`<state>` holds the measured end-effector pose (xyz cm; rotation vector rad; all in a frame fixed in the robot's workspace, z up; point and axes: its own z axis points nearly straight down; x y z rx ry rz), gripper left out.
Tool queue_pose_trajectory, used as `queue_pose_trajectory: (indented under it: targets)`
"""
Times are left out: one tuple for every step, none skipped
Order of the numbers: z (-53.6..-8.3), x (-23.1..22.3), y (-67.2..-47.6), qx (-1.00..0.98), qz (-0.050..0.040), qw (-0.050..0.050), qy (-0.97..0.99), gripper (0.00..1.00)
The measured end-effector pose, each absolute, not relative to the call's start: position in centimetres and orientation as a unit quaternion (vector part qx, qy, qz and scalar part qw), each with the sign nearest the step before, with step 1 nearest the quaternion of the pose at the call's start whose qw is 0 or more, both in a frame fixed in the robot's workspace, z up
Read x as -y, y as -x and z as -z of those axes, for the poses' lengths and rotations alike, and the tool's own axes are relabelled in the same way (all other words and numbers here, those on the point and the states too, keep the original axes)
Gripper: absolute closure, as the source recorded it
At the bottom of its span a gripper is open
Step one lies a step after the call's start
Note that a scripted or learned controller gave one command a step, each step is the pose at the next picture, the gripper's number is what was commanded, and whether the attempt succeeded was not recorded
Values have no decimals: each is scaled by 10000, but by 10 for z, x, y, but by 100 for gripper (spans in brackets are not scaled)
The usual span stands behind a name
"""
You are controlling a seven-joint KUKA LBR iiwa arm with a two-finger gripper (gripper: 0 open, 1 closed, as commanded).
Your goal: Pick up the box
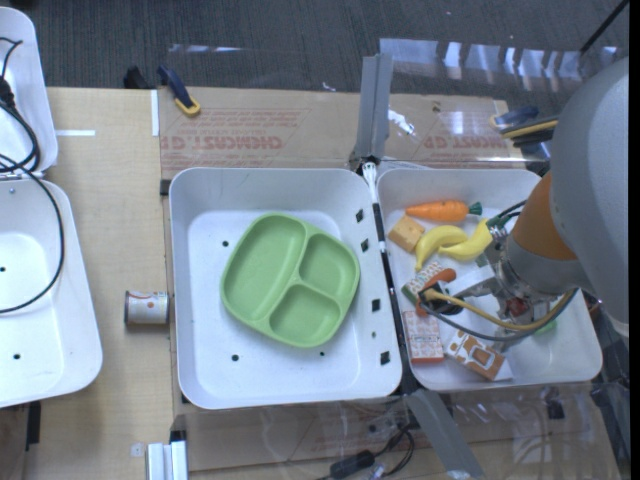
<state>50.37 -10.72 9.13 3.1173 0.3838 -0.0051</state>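
- Bench with two shallow white bins side by side: left bin (pixel 190 268), right bin (pixel 570 353).
- Left bin holds a green divided plate (pixel 290 280), three compartments, lying flat and turned at an angle near the middle of the bin floor.
- Right bin is crowded. Toy carrot (pixel 437 210) lies near the far wall; a small tan block (pixel 406 234) sits just beside it, toward the divider; a toy banana (pixel 452 242) curves just below the carrot.
- Box (pixel 423 334), flat with red and white print, lies on the floor of the right bin against the near-left side, close to the divider between the bins.
- Second small packet, orange and white (pixel 476 354), lies just right of the box, near the front wall.
- Arm (pixel 590 158) reaches in from the right, grey body, orange band (pixel 545 223) above the wrist, wrist low over the right bin.
- Gripper (pixel 440 293) hangs over the clutter between banana and box, cables looping around it. Cannot tell whether it is parted or closed; nothing is visibly held.
- Box rests on the bin floor, not lifted.
- Outside the bins: a small metal can (pixel 147 308) on its side on the bench left of the left bin.
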Motion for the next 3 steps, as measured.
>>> queue_pose_trajectory:
  targets:
    - [-99, 103, -487, -1020, -139, 89, -9947, 0]
    - [-140, 139, -543, -1297, 23, -3, -9915, 0]
    - [-104, 116, -506, -1091, -12, 8, -9940, 0]
